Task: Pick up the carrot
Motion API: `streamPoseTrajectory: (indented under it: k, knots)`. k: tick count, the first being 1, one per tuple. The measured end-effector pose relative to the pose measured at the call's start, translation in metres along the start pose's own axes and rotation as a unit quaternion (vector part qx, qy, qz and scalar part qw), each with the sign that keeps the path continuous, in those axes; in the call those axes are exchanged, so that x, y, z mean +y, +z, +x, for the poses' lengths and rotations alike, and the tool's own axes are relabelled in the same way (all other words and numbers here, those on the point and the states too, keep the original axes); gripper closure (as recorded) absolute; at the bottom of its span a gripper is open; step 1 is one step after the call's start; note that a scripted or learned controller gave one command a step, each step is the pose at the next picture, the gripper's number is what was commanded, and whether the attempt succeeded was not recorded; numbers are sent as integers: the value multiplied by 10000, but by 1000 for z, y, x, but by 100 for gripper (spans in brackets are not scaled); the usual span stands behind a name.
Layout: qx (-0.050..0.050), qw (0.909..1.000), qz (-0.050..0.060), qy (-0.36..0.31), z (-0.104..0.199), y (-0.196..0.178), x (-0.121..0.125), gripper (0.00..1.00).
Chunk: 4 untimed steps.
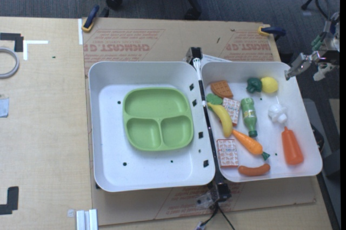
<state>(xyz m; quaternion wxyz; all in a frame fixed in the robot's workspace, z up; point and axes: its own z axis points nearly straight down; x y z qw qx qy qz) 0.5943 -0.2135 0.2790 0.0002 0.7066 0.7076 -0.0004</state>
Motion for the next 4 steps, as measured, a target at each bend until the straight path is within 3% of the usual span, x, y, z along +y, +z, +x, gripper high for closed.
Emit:
streamPoseTrajectory:
  k: [1,2,3,4]
  knots:
    - [4,9986,4,534,73,132,-63,0]
    - [6,9904,-30,1379,120,184,-114,0]
    - [14,9902,-45,1396,121,174,-113,100]
    - [0,9602,2,2792,172,87,-62,100]
